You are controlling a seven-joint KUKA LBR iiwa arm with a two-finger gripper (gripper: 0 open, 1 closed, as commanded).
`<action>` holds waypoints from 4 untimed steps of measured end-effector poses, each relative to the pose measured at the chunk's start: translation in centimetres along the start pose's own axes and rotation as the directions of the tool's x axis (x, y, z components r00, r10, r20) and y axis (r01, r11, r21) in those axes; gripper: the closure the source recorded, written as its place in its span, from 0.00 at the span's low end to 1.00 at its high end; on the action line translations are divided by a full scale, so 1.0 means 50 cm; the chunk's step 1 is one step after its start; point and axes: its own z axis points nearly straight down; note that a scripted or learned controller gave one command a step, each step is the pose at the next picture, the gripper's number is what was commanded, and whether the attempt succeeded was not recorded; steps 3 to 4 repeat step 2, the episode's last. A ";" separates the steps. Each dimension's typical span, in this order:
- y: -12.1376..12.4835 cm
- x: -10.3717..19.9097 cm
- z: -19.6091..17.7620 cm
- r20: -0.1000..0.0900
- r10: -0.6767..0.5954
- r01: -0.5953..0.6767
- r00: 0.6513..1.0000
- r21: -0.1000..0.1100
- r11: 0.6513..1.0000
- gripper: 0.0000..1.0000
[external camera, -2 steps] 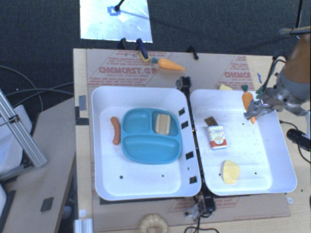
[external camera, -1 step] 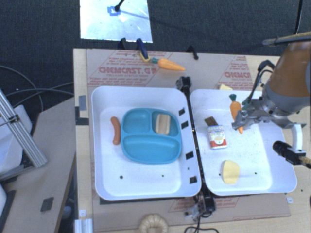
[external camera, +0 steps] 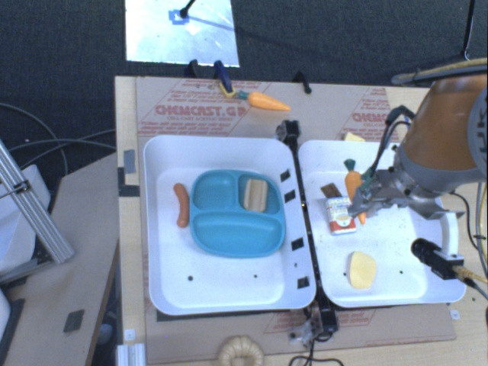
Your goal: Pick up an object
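hovering low in the right bin, the gripper has its tips just above the small carton; how far they're parted i cannot tell. it looks light, stiff, crushable (grip its flat sides). just beyond stands a carrot; farther left, the blue plate.

Both bins – smooth glossy white plastic. Divided plate in the left bin: matt blue plastic. Bench board under them – brown printed cardboard, flat finish. Sheet past the bench's far edge looks like shiny metal.
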 end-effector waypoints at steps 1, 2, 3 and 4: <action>0.013 -0.022 0.021 0.003 0.008 -0.008 1.000 -0.001 1.000 1.00; 0.027 -0.035 -0.011 0.003 0.008 -0.008 1.000 -0.004 1.000 1.00; 0.027 -0.035 -0.011 0.003 0.008 -0.008 1.000 -0.004 1.000 1.00; 0.027 -0.035 -0.011 0.003 0.008 -0.008 1.000 -0.004 1.000 1.00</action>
